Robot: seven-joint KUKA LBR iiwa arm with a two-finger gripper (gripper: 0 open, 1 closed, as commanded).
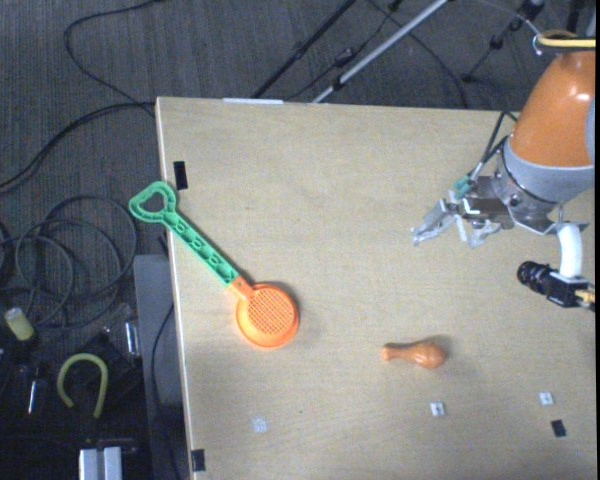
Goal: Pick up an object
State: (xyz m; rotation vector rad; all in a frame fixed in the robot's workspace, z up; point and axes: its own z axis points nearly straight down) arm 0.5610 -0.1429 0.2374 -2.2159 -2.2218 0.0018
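- Camera view from above gives two candidates for the pick; the nearer to the arm is a small orange pear-shaped piece (416, 353), lying on its side on the bare desk (360, 168), low and right of centre.
- It looks smooth and rounded, with a bulbous end pointing right and a thin neck pointing left.
- My judgement is that a good grasp here means coming straight down over the fat end and closing across its short width, since the neck may slip out.
- Its roundness suggests it could roll if nudged from one side, so both pads should meet it together.
- Well apart to the left lies a long strainer (226, 273), green perforated handle running up-left to a loop, orange mesh bowl at the lower end.
- That handle is flat and thin, probably harder to lift cleanly off the surface.
- The gripper (438, 223) hangs above the right part of the desk, up and slightly right of the orange piece, its fingers spread apart with nothing between them.
- A few small dark and pale markers dot the surface near the lower edge.
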